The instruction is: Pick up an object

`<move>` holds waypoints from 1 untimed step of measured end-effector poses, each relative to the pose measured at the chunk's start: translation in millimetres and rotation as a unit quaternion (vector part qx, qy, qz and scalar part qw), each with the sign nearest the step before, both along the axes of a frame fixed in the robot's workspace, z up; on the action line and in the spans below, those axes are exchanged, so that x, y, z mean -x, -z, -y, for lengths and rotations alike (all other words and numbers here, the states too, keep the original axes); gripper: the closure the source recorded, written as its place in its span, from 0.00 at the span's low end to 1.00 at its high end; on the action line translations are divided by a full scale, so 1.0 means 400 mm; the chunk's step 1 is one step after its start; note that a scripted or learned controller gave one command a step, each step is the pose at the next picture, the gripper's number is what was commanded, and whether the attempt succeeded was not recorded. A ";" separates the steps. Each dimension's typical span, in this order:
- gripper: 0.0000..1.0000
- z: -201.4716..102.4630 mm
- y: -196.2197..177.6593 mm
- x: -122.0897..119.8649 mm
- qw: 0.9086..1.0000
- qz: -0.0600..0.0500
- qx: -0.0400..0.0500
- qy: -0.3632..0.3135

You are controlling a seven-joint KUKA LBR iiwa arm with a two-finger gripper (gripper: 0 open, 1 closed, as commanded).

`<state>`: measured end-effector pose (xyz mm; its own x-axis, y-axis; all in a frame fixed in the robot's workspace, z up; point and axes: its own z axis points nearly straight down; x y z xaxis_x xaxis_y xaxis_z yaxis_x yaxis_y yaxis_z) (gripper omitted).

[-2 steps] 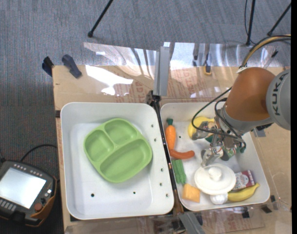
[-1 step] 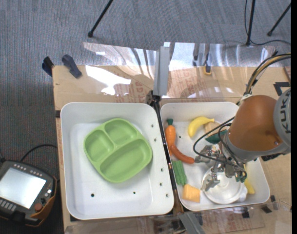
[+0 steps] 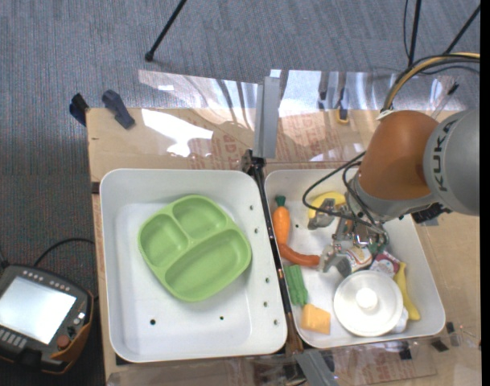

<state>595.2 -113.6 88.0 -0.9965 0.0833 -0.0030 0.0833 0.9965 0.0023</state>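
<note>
Crowding is judged the chief hazard in the right-hand shallow white bin (image 3: 428, 273), where the pincer (image 3: 347, 244) hangs low among closely packed toys; its metal fingers (image 3: 335, 260) appear spread somewhat apart with nothing seen between them, though glare makes the gap hard to read; a descent from here could be blocked by the round white lidded bowl (image 3: 367, 302) lying just below and to the right, or a neighbour could be nudged aside instead of gripped. The nearest candidate, an orange-red curved chilli-shaped toy (image 3: 299, 256), lies just to the left of the fingertips, apparently apart from them; a slim shape of that kind could be rolled away if only one finger meets it. An orange plastic carrot with a green top (image 3: 282, 222) lies further left near the bin wall; a yellow wedge-shaped block (image 3: 315, 318) rests towards the near edge; a green divided plastic plate (image 3: 195, 247) occupies the left bin (image 3: 116, 215) on the worktop (image 3: 180, 139), well apart.
</note>
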 end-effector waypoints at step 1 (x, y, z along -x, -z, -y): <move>0.00 0.136 0.000 0.108 1.000 -0.001 0.001 0.015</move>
<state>551.9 -167.9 88.0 -0.9935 0.1138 -0.0012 0.1138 0.9935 0.0004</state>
